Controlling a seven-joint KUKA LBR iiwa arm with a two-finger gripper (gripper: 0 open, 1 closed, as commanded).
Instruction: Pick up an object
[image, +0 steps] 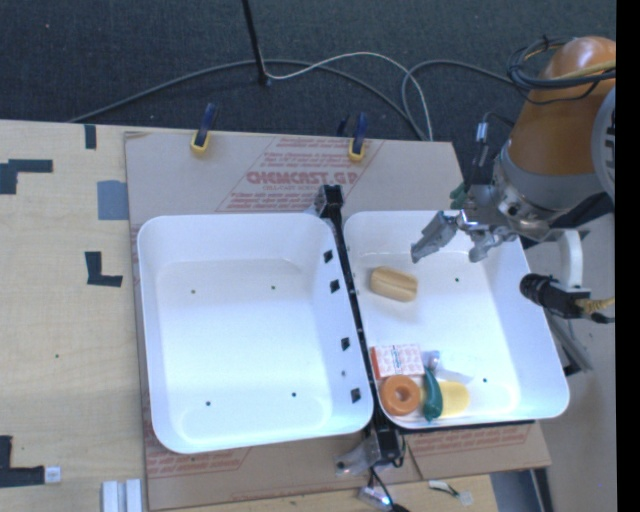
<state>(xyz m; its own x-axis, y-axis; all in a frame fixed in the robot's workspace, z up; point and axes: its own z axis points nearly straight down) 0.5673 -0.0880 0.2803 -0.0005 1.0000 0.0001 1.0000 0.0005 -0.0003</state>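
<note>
Pincer (452, 243) spread apart, grasping nothing, above right bin (520, 330); I judge tan roll (394, 285) nearest; I'd descend straight, centred, fingers straddling its short axis.

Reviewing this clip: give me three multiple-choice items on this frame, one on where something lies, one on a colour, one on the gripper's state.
1. Where does the tan roll lie?
A. In the left bin
B. In the right bin, upper half
C. On the cardboard

2. What colour is the ring near the right bin's front edge?
A. Orange
B. Blue
C. White

3. How is the gripper?
A. Shut on the roll
B. Shut on the ring
C. Open, holding nothing

Answers:
1 B: the roll sits in the right bin, just past the divider.
2 A: the ring is orange, beside a green item.
3 C: its fingers are spread above the bin, with nothing between them.
</note>
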